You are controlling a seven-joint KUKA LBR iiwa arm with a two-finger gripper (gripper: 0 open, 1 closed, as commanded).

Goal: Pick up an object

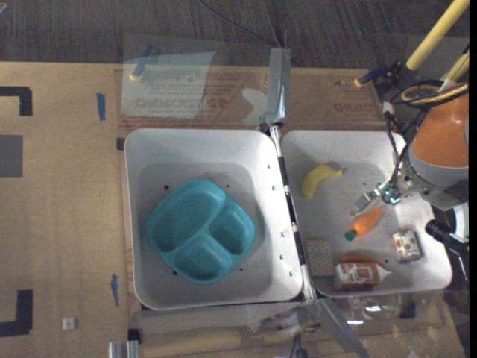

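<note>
I have the end effector [376, 198] low in the right bin [440, 278], its metal tip hanging just above the thick end of the toy carrot [367, 222]. I cannot tell from this slanted view whether it is parted or closed, and nothing shows caught in it, so I treat the carrot as not yet grasped.

I judge the step in hand to be the final descent onto the carrot. To do it well I would line the closing direction across the carrot's narrow width, not along its length, and come down near the middle of the orange body, since the thing tapers and could squirt out toward the green end.

The carrot lies flat on the bin floor directly below and slightly to the camera-left of the end effector, slanted, its small green top pointing down-left. It is orange, smooth and cone-like; I expect it to roll easily.

A banana [320, 178] lies up and to the left of the end effector, well apart. A small carton [406, 245] sits just below-right, and a bottle [359, 271] further below.
</note>
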